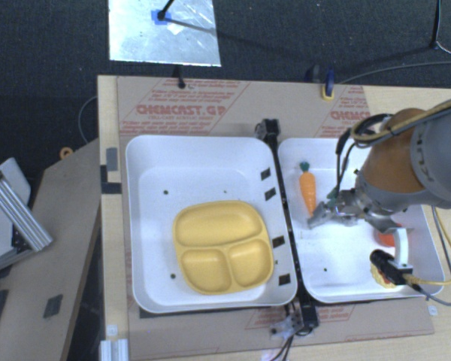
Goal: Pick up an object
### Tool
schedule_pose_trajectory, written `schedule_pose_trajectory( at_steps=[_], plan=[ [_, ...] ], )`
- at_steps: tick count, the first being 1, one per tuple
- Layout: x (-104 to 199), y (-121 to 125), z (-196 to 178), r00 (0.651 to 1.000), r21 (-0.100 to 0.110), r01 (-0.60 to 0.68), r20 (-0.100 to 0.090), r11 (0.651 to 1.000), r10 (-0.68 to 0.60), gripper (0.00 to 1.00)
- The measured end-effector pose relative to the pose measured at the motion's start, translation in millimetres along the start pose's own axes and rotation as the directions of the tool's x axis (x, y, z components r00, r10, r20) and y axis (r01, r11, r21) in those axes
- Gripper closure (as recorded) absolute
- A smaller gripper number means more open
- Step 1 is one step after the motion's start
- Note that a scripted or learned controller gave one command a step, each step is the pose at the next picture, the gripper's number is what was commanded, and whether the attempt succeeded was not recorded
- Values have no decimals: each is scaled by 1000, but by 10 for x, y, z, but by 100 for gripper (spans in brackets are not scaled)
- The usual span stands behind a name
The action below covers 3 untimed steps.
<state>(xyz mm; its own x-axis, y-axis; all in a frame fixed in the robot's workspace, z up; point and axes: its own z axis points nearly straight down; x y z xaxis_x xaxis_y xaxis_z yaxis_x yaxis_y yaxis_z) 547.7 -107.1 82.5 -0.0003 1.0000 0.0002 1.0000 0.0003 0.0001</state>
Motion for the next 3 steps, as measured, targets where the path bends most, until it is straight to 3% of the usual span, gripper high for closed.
schedule_pose_trajectory(
  at_steps=[1, 3],
  plan=[
    [1, 13, -133, 1000, -3, 1, 0, 1000, -1, 100],
    [-14, 85, -1248, 1000, -7, 5, 1, 1000, -5, 100]
  ],
)
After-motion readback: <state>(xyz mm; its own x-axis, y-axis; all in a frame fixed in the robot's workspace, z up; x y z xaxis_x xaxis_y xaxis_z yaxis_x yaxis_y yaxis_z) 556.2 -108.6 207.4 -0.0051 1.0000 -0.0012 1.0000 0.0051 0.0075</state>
